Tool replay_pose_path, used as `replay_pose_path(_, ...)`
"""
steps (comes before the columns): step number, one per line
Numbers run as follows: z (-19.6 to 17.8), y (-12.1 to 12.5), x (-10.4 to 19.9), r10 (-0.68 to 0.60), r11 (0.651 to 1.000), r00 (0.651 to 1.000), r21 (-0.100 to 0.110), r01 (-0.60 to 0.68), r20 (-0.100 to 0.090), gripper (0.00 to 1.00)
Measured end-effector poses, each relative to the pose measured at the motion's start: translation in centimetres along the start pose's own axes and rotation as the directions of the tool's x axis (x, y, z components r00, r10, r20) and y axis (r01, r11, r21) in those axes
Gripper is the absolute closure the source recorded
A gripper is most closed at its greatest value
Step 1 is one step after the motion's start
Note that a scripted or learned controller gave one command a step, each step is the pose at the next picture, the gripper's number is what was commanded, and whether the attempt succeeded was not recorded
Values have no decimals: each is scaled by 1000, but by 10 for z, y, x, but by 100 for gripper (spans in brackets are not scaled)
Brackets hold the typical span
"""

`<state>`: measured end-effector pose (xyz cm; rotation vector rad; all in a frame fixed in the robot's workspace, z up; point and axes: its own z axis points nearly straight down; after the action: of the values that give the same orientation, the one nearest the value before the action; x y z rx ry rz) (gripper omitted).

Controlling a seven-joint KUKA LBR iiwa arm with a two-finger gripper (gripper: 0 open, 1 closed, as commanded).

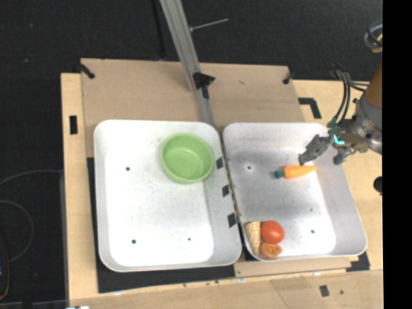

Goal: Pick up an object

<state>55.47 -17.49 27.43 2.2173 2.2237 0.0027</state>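
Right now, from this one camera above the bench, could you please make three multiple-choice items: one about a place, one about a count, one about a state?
1. Where does the green bowl lie?
A. In the left bin
B. In the right bin
C. On the bare bench

2. How many things lie in the right bin?
A. One
B. Two
C. Four

3. What is the state of the toy carrot?
A. Lifted above the bin
B. Lying flat on the bin floor
C. Standing inside the bowl

Answers:
1 A, the bowl sits in the upper right part of the left bin.
2 C, the carrot, a tomato, a pale piece and a small orange piece.
3 B, it rests on the floor, just below the gripper.
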Motion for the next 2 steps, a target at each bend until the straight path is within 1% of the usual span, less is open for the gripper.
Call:
replay_pose_path(1, 51, 7, 5, 1, 1000, 1000, 5, -1, 2, 0)
replay_pose_path(2, 109, 1, 12, 3, 1000, 1000, 7, -3, 1, 0)
